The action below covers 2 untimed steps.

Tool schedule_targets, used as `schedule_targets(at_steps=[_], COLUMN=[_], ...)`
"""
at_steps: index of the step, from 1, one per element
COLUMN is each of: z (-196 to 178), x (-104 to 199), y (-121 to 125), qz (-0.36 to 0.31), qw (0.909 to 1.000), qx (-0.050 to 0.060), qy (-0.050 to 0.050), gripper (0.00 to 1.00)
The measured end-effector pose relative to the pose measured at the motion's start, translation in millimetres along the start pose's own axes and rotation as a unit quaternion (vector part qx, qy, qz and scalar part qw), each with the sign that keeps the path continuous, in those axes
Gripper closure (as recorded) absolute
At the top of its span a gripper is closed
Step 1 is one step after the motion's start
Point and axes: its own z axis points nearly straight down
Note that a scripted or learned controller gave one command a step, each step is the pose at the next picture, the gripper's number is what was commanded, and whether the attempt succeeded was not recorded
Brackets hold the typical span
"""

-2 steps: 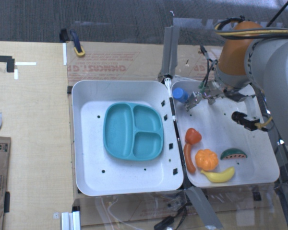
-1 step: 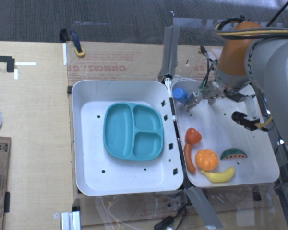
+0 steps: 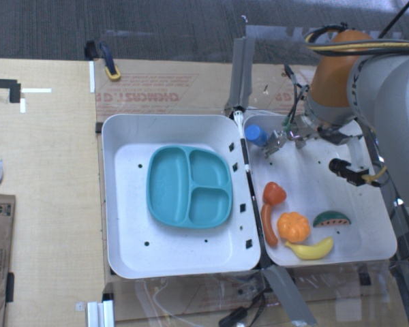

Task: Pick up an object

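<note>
Tool (image 3: 278, 144) hangs low by the blue cup (image 3: 255, 135); its grip state cannot be told.

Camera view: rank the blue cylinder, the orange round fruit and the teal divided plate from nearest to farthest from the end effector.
1. Blue cylinder, right bin's far-left corner, beside the end effector.
2. Orange round fruit, right bin's near side.
3. Teal divided plate, left bin.

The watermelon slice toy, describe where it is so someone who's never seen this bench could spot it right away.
Look in the right-hand white bin, at the cluster of toy food near its front edge. The watermelon slice lies at the right of that cluster, just above the banana and right of the orange. It alone is a half-round wedge, green-rimmed with red flesh.
</note>
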Motion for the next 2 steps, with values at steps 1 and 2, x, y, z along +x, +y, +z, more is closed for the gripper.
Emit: schedule_targets(at_steps=[1, 2], z=[0.0, 0.0], x=[0.0, 0.0], y=[0.0, 0.0], qz=[0.000, 0.000], qw=[1.0000, 1.0000], qx=[0.000, 0.000], qy=[0.000, 0.000], gripper=[0.00, 0.00])
